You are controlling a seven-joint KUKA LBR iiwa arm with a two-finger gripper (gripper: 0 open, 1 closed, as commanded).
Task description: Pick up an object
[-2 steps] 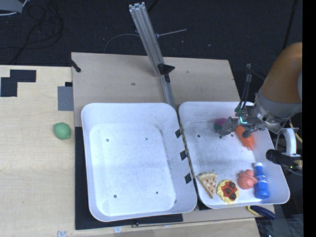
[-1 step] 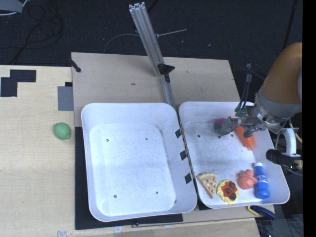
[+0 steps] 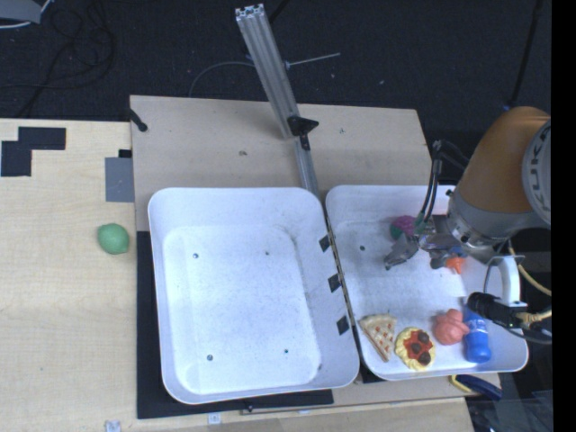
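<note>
- The pincer (image 3: pixel 423 252) hangs low over the right bin (image 3: pixel 378 210), near its far right side; whether it is wide, narrow or holding something I cannot tell.
- A small green and pink toy (image 3: pixel 402 228) lies just beside it.
- Along the bin's near edge lie a pizza slice (image 3: pixel 380 334), a round pizza (image 3: pixel 415 347), a pink lump (image 3: pixel 449 326) and a blue bottle (image 3: pixel 477 341).
- A green ball (image 3: pixel 113 238) sits on the surface, left of the left bin (image 3: pixel 171 210).

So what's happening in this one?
A robot arm reaches in from the right, its claw low over the right bin, near a small green and pink object. Nothing is visibly between its fingers. A pizza slice, a round yellow toy, a pinkish lump and a blue item lie along the bin's near edge. A green ball sits outside on the bench.
</note>
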